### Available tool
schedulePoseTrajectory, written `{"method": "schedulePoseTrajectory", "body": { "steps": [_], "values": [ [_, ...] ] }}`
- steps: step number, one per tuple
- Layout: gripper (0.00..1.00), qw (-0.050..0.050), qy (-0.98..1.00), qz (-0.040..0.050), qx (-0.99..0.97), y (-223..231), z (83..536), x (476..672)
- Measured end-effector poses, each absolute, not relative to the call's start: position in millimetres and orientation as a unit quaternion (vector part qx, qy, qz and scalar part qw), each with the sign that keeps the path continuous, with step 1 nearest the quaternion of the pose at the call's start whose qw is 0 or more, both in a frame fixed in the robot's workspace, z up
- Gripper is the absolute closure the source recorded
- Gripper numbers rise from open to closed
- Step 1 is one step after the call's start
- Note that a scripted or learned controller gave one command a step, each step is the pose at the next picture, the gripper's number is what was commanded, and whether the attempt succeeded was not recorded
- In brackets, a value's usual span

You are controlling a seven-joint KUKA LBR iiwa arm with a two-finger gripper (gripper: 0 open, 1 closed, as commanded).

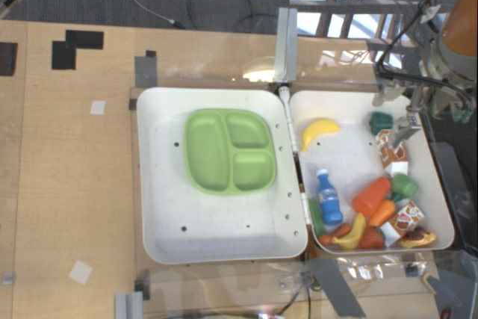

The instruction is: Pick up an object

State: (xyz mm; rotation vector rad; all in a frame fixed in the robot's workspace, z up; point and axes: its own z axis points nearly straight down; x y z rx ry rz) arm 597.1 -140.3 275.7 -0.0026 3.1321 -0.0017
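Clutter fills the near corner of the right bin (441, 194): a yellow banana (349, 235), something red (372, 238) just beside it, an orange carrot (382, 212), a larger orange piece (370, 196), and two small printed cartons (409, 217) hard against the near right wall. The print on the cartons is too small to read. A blue bottle (328, 198) with a white cap stands just left of that heap, near the divider between the bins, with a green item (317, 217) squeezed between it and the wall.

Farther in, this bin's floor opens up. A green block (403, 185) and another printed carton (393, 152) sit along the right wall, a second yellow banana (320, 131) lies alone toward the far left corner with bare white around it, and a dark green cup (382, 122) rests near the far wall.

The left bin (160, 183) holds a light green divided plate (229, 151) with three compartments, set a little toward the far side (bare floor all round it, most of it at the near edge).

At the far right, the gripper (407, 122) hangs over the right bin's far right corner, just beside the dark green cup and above the carton by the wall. Its fingers are slightly parted with nothing between them. Cables loop over the arm's wrist beyond it.
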Motion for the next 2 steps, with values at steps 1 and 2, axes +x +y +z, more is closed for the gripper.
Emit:
{"method": "schedulePoseTrajectory", "body": {
  "steps": [1,2],
  "values": [
    [0.0,-0.002,1.0,0.0011,-0.011,-171,145,628.3],
    [0.0,0.007,1.0,-0.0016,-0.011,-206,89,624.6]
  ]
}}
